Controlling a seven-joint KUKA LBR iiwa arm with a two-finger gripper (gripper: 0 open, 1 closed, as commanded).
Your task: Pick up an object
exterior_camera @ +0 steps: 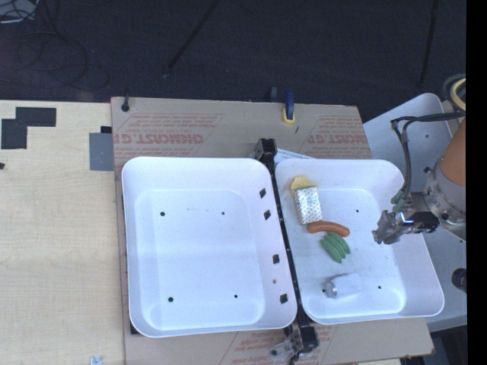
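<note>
The gripper (386, 230) hangs over the right bin (415, 299), apart from the objects; whether it's spread, I cannot tell. The orange sausage (328, 228) touches the green piece (335, 246), so a descent could nudge both aside.

Blue-handled clamp (288, 105) at the cardboard sheet's (228, 131) far edge
</note>
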